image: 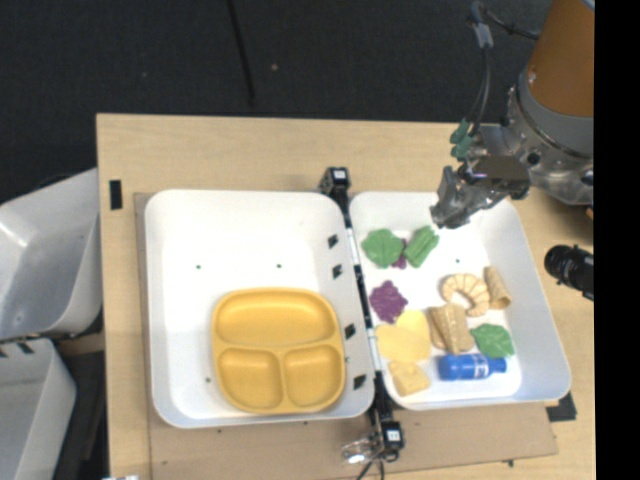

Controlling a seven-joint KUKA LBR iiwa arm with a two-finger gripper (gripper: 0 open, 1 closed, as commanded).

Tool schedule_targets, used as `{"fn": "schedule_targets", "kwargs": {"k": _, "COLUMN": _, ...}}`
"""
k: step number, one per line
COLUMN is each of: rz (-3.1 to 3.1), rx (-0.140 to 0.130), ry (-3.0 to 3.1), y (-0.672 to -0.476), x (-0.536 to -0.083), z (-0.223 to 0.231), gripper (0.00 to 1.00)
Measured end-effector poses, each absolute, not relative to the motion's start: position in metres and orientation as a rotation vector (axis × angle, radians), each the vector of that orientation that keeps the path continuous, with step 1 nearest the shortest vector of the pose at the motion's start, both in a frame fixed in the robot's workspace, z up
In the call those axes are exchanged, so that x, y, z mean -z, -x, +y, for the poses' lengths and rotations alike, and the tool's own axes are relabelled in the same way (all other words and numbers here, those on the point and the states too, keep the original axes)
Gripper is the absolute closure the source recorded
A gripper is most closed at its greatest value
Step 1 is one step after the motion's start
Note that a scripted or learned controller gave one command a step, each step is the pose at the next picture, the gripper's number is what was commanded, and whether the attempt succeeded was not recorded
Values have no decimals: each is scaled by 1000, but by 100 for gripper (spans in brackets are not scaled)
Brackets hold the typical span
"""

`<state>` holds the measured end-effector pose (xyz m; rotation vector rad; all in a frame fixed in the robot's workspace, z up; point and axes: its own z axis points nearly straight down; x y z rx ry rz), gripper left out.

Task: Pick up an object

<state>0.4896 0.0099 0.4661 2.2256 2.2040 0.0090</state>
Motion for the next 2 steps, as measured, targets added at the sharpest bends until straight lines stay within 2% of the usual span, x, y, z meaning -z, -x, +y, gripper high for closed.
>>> {"fn": "schedule_targets", "kwargs": {"k": 1, "rz": 2227, "rx": 14, "ry": -2225, "y": -489, "x": -333, "z": 35, "gripper": 100}}
{"fn": "schedule_targets", "kwargs": {"k": 2, "rz": 2222, "rx": -21, "ry": -2208, "y": -491, "x": -471, "z": 69, "gripper": 100}}
